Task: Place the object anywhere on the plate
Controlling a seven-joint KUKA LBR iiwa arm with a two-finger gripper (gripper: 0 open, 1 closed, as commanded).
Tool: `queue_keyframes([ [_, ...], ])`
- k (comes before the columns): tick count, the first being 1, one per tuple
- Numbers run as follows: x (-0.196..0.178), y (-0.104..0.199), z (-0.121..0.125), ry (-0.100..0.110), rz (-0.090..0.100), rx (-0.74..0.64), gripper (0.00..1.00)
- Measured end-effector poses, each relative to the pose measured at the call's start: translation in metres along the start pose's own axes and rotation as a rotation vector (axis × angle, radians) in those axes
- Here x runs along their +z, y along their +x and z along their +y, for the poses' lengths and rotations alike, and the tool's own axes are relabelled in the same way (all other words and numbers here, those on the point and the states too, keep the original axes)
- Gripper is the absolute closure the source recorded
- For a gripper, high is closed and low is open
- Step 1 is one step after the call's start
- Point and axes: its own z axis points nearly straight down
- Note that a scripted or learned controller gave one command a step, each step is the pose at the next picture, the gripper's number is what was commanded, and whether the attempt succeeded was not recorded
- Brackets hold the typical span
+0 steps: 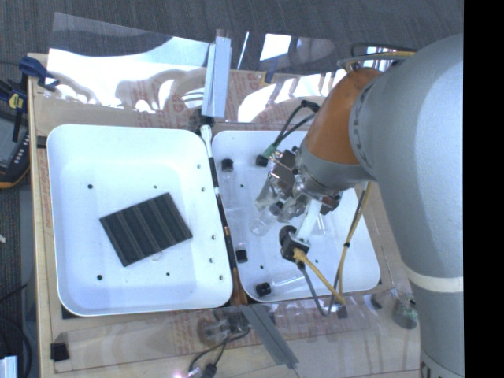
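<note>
**Arm reaching into the right bin, ribbed plate lying in the left**

The grey arm (pixel 417 172), with its orange band (pixel 339 124), is leaning in from the right and covering much of the right bin (pixel 362 270); the gripper (pixel 276 199) is hanging low over that bin's middle, pointing toward the divider between the bins; whether it is spread or pressed together cannot be told, since the metal parts are blurring together against the white floor; a faint clear object (pixel 258 225) is sitting just beside the gripper's tip, too pale to make out properly, and nothing is visibly pinched. The dark ribbed plate (pixel 146 228) is lying flat and slightly turned in the left bin (pixel 79 144), well apart from the gripper; yellow and black cables (pixel 319 278) are trailing down from the wrist across the right bin's near edge.
</note>
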Motion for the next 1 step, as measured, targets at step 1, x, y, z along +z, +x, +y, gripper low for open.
queue_keyframes([
  [1, -0.0349, 0.0672, -0.0568, -0.005, 0.002, -0.007, 1.0],
])
